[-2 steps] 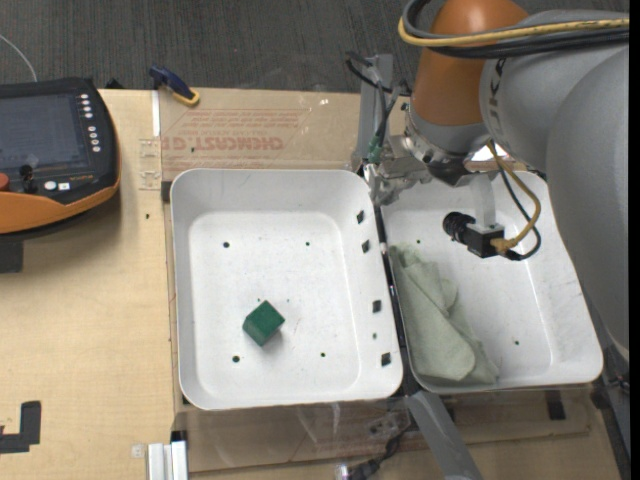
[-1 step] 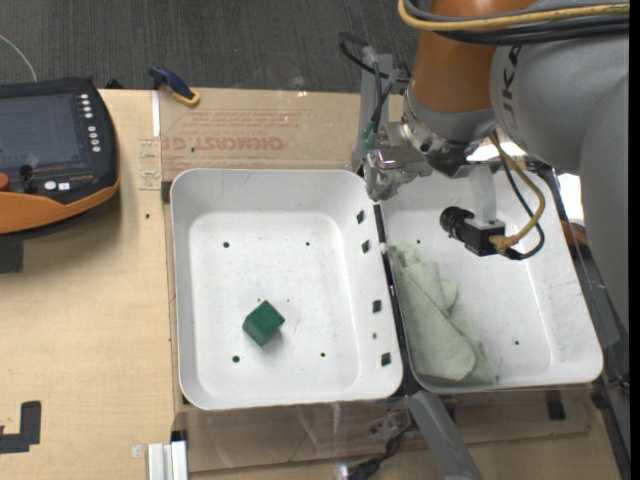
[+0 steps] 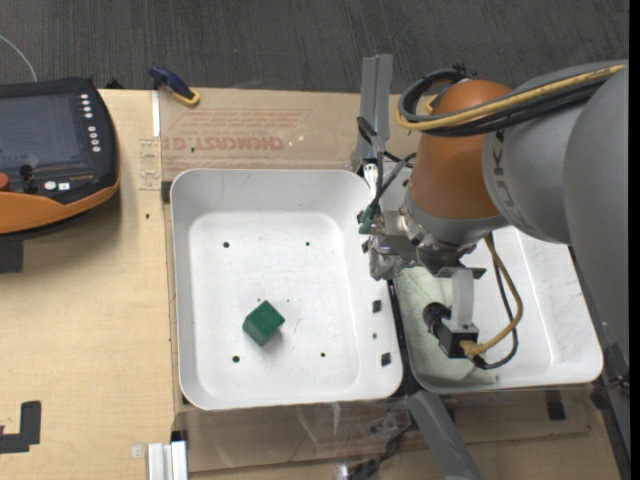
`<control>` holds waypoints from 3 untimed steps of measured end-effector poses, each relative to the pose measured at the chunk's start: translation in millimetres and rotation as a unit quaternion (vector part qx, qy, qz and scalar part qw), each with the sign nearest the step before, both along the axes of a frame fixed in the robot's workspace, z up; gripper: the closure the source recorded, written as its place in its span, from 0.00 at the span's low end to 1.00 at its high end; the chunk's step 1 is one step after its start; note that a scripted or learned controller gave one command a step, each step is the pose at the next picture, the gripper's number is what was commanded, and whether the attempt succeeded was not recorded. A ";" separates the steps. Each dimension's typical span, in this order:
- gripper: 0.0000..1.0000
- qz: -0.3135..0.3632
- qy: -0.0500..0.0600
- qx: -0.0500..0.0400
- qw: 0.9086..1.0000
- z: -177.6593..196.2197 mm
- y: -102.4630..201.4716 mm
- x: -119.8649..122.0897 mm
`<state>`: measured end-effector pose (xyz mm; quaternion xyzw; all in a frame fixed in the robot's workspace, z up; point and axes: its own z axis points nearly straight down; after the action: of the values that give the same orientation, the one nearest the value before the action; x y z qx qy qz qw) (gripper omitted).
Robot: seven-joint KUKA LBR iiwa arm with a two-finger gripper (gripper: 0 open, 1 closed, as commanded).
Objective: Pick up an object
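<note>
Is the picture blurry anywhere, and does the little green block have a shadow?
In the camera view, the green block looks sharp, with just a thin dark shadow at its lower edge; the left bin is bright and evenly lit, without harsh glare; the arm is big and a bit soft because it is close to the camera.

small dark green cube (image 3: 264, 323), matte, sits flat on floor of left white bin (image 3: 200, 268), turned a bit so its edges run skew to the bin walls; lower-left part of bin, clear of every wall, nothing touching it
</note>
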<state>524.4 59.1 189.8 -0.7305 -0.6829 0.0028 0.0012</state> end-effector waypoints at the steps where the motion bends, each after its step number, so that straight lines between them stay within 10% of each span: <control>1: 1.00 -0.195 -0.002 -0.001 0.981 180.3 -6.2 34.3; 2: 1.00 -0.276 -0.001 -0.002 0.961 113.7 0.6 101.0; 3: 1.00 -0.337 0.000 -0.002 0.942 -0.1 10.7 6.4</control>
<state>530.9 69.8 189.8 -0.9178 -0.3971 0.0035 0.0006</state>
